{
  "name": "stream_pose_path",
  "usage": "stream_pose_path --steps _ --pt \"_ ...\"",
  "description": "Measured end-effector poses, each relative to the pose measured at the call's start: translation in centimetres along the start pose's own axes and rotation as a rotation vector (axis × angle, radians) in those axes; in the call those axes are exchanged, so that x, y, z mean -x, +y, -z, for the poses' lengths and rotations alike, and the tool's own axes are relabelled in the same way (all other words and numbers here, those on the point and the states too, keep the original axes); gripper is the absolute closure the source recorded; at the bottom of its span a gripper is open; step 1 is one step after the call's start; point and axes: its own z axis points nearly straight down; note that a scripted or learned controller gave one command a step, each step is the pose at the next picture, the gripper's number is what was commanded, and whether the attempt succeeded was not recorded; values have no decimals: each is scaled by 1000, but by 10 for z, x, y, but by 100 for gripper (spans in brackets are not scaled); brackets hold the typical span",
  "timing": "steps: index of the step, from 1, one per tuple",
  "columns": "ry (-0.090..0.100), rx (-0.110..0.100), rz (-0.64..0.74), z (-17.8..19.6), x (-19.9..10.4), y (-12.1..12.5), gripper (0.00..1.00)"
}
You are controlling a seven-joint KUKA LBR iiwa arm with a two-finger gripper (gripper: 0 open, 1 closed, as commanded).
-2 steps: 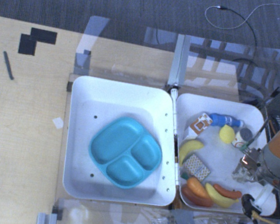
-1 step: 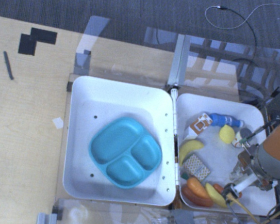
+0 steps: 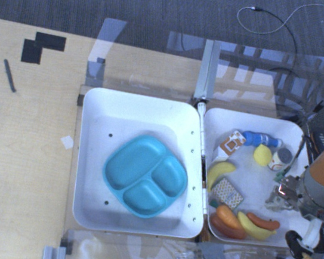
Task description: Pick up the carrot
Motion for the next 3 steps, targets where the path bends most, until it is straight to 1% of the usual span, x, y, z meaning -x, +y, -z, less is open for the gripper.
stream_pose_path --steps 1,2,3 --pt "3 3 -113 0 2 3 100" --pt "1 2 58 0 7 4 100" --pt "-3 10 -234 0 -16 -4 100"
